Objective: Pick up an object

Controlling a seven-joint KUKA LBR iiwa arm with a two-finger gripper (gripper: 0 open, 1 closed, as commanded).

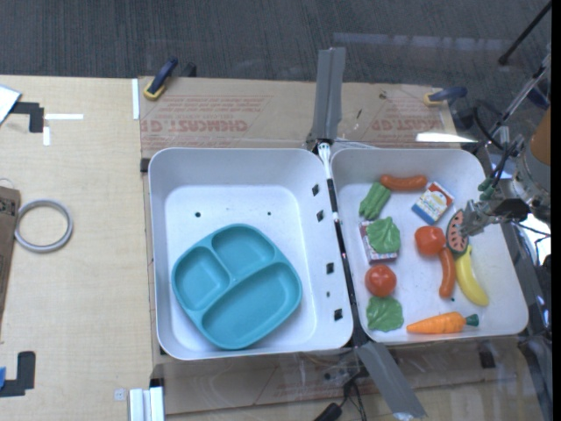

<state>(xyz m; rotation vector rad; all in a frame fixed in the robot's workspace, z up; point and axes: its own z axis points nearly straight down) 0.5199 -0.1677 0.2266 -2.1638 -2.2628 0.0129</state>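
Note:
The right bin [508,318] holds several toy foods: a sausage [403,182], a green pepper [374,201], a white and blue carton [433,203], a lettuce piece [381,235], two red tomatoes [429,239] [380,279], a green leaf [384,313], a carrot [438,324], a banana [472,279] and a watermelon slice [455,231]. My gripper [478,217] reaches in from the right edge and hangs at the right side of the watermelon slice, just above the banana's top end. Whether it touches the slice I cannot tell.
The left bin [175,174] holds a blue divided plate [237,283]. A grey divider [330,86] stands behind the seam between the bins. A tape roll [41,224] lies on the wooden bench at far left. Cables and the arm crowd the right edge.

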